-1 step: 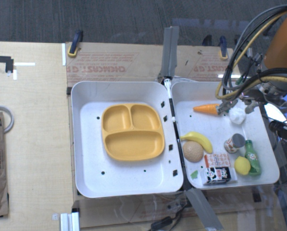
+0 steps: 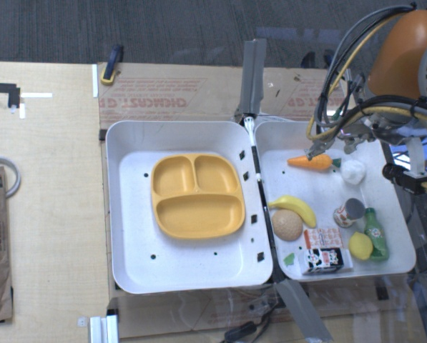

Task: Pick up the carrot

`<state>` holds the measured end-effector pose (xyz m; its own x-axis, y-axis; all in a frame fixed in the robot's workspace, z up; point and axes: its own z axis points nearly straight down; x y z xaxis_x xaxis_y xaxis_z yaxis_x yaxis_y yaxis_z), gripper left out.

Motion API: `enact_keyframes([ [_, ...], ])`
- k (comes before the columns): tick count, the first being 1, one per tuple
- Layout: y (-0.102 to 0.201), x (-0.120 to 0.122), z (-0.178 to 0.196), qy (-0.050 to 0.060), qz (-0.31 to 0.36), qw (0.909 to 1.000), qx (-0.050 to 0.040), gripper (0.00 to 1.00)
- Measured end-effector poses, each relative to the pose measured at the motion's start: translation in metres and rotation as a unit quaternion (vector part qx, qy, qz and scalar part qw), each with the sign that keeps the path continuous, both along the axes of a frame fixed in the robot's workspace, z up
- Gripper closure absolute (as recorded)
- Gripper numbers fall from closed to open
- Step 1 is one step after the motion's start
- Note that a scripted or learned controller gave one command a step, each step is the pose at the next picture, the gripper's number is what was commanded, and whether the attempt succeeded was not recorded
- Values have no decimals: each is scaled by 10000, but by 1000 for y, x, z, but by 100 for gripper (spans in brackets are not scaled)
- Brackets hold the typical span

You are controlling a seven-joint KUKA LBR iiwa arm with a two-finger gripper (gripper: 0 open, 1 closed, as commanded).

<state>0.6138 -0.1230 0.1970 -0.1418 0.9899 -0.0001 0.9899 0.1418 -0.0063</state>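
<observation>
The carrot (image 2: 310,162) is orange with a green stub at its right end. It lies flat near the back of the right bin (image 2: 406,263), pointing left. My gripper (image 2: 334,146) hangs just above and slightly behind the carrot's right end, under a tangle of cables. From this angle nothing shows held in it, and the carrot rests on the bin floor.
The right bin also holds a white ball (image 2: 352,171), a banana (image 2: 293,207), a tan round fruit (image 2: 287,225), a small can (image 2: 350,211), a green bottle (image 2: 375,233), a lemon (image 2: 360,246) and a carton (image 2: 322,249). A yellow divided plate (image 2: 197,195) sits in the left bin (image 2: 127,263).
</observation>
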Motion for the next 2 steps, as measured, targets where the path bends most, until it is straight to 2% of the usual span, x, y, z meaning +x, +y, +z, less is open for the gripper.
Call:
enact_keyframes([
  [1,-11,26,97,-5,953,9955,2,0],
  [2,-26,28,-33,-11,1961,9806,12,0],
])
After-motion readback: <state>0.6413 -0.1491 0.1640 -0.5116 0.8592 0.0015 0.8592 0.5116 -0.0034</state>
